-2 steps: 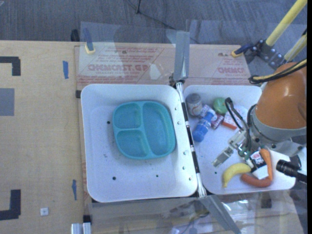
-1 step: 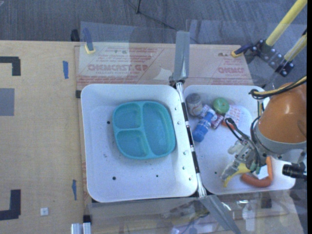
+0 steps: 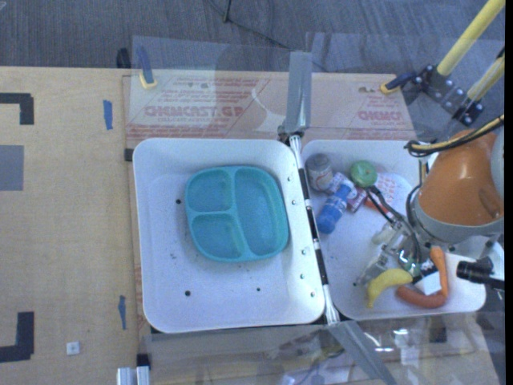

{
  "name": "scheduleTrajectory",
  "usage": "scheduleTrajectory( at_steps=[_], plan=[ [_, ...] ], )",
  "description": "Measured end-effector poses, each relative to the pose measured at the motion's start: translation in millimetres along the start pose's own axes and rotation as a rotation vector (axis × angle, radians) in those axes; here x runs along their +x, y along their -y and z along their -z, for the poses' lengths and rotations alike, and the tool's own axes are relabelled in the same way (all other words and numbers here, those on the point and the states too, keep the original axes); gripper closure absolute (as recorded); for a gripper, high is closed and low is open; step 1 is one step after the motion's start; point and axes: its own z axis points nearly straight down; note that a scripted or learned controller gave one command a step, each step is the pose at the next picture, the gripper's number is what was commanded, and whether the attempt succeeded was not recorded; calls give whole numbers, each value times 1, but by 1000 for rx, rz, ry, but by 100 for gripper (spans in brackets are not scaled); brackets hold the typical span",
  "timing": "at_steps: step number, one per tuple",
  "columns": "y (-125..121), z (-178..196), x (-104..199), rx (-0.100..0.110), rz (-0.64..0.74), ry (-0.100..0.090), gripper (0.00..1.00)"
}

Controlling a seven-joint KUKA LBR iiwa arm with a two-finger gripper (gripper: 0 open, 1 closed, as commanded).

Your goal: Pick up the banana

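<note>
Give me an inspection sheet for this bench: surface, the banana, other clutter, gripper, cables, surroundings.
Surface: two shallow white bins, left bin and right bin, on a wooden bench.
Job's things: yellow banana lying near the right bin's front edge, beside an orange carrot.
Clutter: teal divided plate in the left bin; blue bottle, grey can and green round lid in the right bin.
Grippers: gripper just above the banana; jaws unclear.
Cables: black cable on the floor behind the bench.
Surroundings: grey carpet.
</note>
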Motion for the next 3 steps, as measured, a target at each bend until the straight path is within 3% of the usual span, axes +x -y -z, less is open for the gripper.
scheduleTrajectory(
  at_steps=[1, 2, 3],
  plan=[
    [-1, 12, -4, -6, -4, 14, 100],
    [-1, 12, -4, -6, -4, 14, 0],
    [-1, 22, -6, -10, -7, 19, 100]
  ],
)
